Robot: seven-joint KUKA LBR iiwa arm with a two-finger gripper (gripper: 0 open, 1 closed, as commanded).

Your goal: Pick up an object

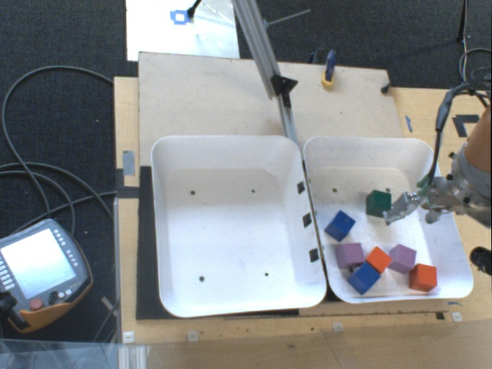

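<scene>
The hand [398, 210] hangs just beside the green cube [378, 203], fingers narrowly apart, holding nothing. The cube looks light, rigid and smooth-faced; two opposite flat sides suit the grip. Other cubes lie below the hand.

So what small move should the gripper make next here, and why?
Probably ease left and down onto the green block. The gripper sits just to the block's right over the right bin, nothing shows between its fingers, and that block stands apart from the others.
</scene>
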